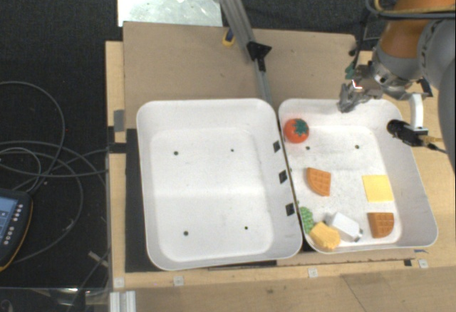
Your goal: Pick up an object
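Arm [420, 18]: cut off by right edge, upper links out of frame. Gripper [349, 98]: fingertips too small and blurred to read. Green item [306, 217]: partly hidden at right bin [417, 182] wall, kind unclear. Handheld screen [11, 221]: cropped at left edge

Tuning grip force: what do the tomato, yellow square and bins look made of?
Tomato: likely moulded plastic toy, smooth red with a green top. Yellow square: flat, matte, even colour; maybe foam or plastic, cannot tell which. Bins: white, smooth, rounded corners; look like thin formed plastic.
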### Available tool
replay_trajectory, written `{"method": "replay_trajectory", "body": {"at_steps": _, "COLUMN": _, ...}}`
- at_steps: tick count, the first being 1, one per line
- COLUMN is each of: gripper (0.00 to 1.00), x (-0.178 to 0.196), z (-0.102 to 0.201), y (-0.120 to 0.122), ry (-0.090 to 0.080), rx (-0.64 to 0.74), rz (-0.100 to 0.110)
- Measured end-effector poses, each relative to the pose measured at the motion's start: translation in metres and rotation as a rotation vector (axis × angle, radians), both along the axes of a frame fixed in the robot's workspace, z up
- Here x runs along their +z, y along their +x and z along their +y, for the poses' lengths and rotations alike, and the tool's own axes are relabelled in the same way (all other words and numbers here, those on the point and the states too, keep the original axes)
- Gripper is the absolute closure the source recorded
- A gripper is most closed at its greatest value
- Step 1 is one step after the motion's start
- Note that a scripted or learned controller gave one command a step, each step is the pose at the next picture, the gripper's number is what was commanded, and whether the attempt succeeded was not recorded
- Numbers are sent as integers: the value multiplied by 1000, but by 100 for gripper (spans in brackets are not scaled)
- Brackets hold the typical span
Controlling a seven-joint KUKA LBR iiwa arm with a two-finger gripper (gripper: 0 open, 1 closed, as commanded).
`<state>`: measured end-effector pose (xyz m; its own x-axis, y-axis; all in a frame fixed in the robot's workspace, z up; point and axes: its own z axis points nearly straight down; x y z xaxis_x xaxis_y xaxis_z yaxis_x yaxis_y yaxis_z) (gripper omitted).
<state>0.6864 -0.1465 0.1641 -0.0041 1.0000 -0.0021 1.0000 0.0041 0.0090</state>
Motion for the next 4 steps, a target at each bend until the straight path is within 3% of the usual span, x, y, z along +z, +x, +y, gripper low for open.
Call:
{"method": "replay_trajectory", "body": {"at_steps": 2, "gripper": 100, "x": 112, "z": -6, "y": 4, "ry": 0, "rx": 2, "rz": 1}}
{"method": "replay_trajectory", "body": {"at_steps": 4, "gripper": 100, "x": 80, "z": 96, "y": -23, "ry": 4, "rx": 6, "rz": 9}}
